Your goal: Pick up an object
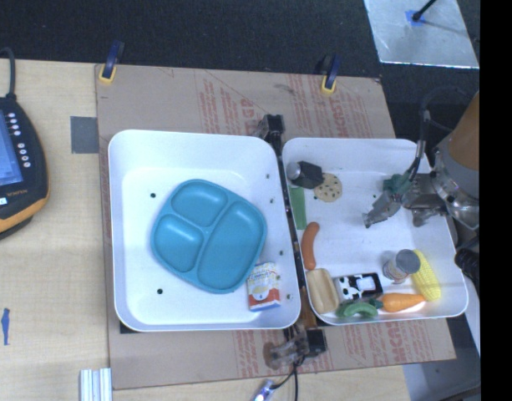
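Note:
My gripper (387, 200) hangs low over the upper right part of the right bin (356, 150), reaching in from the right. A small teal piece shows at its upper tip; I cannot tell whether that is an object or part of the gripper. Nearby in this bin lie a chocolate-chip cookie (327, 189), a dark round piece (306, 172) and an orange sausage (309, 245). Along the bin's front lie a bread bun (321, 291), a cow-patterned box (358, 286), a carrot (401, 303), a corn cob (426, 276) and a grey can (400, 265).
The left bin (122, 224) holds a blue divided plate (209, 235) and a small carton (264, 286) at its front right. A green strip (298, 207) lies along the right bin's left wall. A teach pendant (9, 170) rests at the far left of the bench.

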`<act>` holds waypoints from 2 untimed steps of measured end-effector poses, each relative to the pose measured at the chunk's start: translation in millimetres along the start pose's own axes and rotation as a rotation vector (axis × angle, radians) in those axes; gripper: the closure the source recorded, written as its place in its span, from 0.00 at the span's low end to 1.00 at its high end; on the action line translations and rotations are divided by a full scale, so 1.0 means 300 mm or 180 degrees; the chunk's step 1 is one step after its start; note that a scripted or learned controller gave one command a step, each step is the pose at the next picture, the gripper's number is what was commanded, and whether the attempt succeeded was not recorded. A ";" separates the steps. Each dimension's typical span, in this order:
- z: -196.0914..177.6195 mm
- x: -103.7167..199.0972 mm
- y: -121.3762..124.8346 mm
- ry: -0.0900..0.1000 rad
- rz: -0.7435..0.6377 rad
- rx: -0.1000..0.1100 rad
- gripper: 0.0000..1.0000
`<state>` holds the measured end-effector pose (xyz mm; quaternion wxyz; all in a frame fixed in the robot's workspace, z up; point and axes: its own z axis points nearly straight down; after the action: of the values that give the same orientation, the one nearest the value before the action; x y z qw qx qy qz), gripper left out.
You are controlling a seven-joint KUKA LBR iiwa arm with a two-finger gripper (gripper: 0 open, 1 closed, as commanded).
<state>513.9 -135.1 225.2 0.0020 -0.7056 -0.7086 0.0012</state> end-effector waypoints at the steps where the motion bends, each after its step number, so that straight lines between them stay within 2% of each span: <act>1: 0.354 0.094 0.195 -0.0004 -0.0006 0.0009 0.00; 2: 0.444 0.107 0.354 -0.0007 -0.0005 0.0000 0.00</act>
<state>619.3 -102.4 91.5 0.0011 -0.7050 -0.7092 0.0020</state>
